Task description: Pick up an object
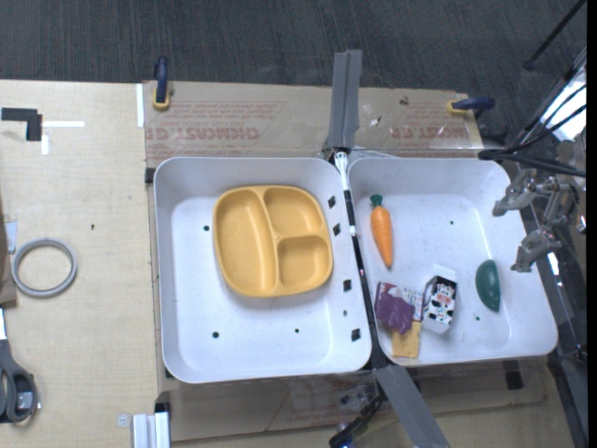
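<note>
Nearest the camera, in the right bin [522, 343]: a purple packet [395, 306] overlapping a tan piece [406, 343], with a small carton [440, 302] touching its right edge. Risky cluster; closing there likely to catch two things or skid off the flat packet. Further right, a green egg [488, 285] near the wall, rounded, prone to squirt free or roll. Farther back, a carrot [382, 235] lying alone beside the divider, tapered, apt to slip if pinched at the tip. In the left bin [177, 278], a yellow tray [273, 240], too wide to pinch. At the right edge, metal parts, perhaps the gripper; open or closed, cannot tell.
</note>
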